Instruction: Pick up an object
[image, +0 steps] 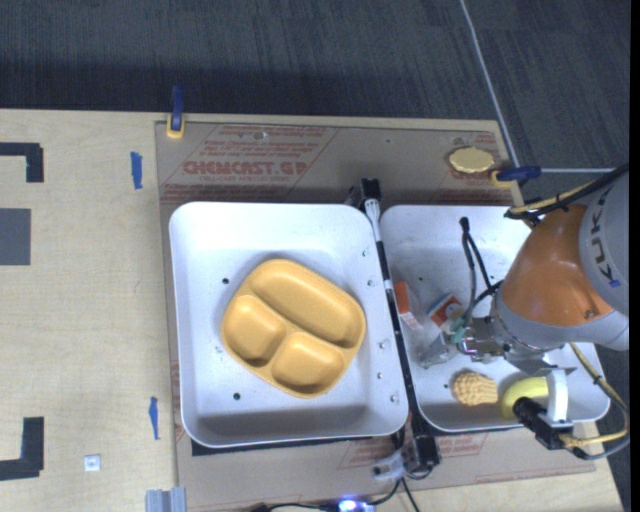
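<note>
Reaching step, judged from the pose: arm (560, 280) low over the right bin (430, 225), claw (468, 345) just above a small clutter near the bin's middle. Cannot tell if claw is apart or together; nothing seen clamped. Closest candidates: tan corn-like piece (474, 387) just below the claw, yellow piece (528, 392) beside it, red-and-white scraps (442, 310) to its left. Left bin (200, 240) carrying a yellow tray (292, 325), well apart. Next: centring over one piece, lowering, then closing.
</note>
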